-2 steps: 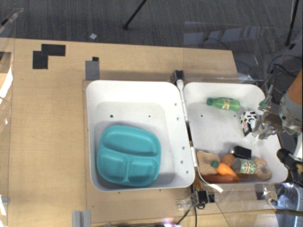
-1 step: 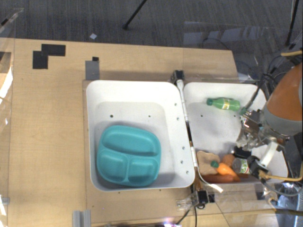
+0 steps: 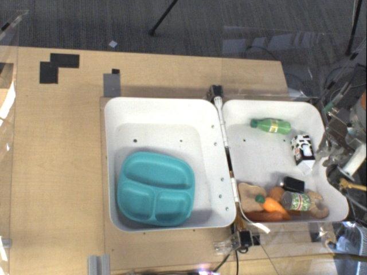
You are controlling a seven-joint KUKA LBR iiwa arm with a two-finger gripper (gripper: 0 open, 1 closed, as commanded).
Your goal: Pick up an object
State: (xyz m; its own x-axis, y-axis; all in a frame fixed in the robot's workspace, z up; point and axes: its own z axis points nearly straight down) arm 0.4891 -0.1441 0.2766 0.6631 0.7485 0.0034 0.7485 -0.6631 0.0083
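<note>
The right bin point(image 3: 258, 153) holds a green bottle point(image 3: 270, 126) lying near its back. A black-and-white cow-patterned item point(image 3: 303, 148) lies by the right wall. In the front right corner lie a small black block point(image 3: 293, 184), an orange carrot point(image 3: 272, 205), a small bottle with a green label point(image 3: 298, 201) and a tan soft piece point(image 3: 249, 192), all crowded together. My gripper point(image 3: 338, 145) hangs at the bin's right rim, just right of the cow-patterned item, with the arm's body cut off by the frame edge.
The left bin point(image 3: 149, 116) holds a teal divided plate point(image 3: 155, 188) toward its front. A black post point(image 3: 216, 90) stands at the back where the bins meet. Cables and clips point(image 3: 241, 240) lie at the bench's front edge.
</note>
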